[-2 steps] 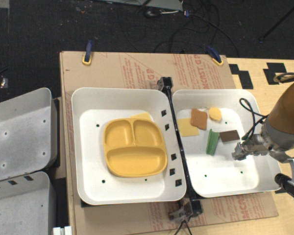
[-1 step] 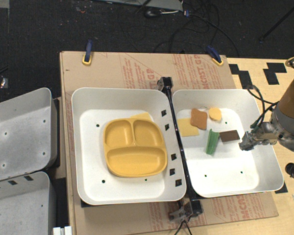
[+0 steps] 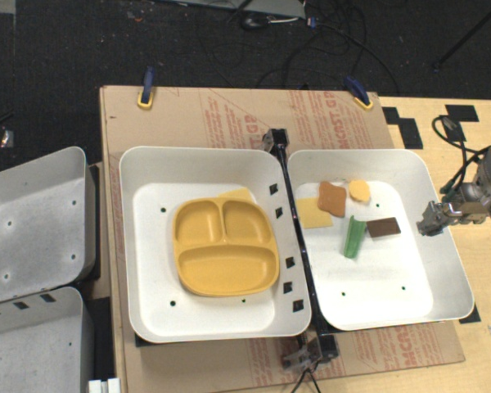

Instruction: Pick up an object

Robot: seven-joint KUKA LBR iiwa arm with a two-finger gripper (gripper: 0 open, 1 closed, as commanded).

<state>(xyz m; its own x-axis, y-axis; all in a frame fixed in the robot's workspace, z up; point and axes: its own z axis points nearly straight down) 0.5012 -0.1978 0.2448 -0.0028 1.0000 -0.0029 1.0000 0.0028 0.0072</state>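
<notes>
Gripper (image 3: 435,219) at right bin's (image 3: 409,305) outer rim, finger state impossible to tell. Just inward: dark brown block (image 3: 383,228), green bar (image 3: 354,237), brown piece (image 3: 332,198). Farther: yellow tray (image 3: 226,247).

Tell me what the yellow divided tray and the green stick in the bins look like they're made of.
The yellow tray looks like molded plastic, matte to semi-gloss: one even color, rounded raised dividers. The green stick is probably plastic or foam too, with flat uniform color and no shine, though it is too small to be sure.
</notes>
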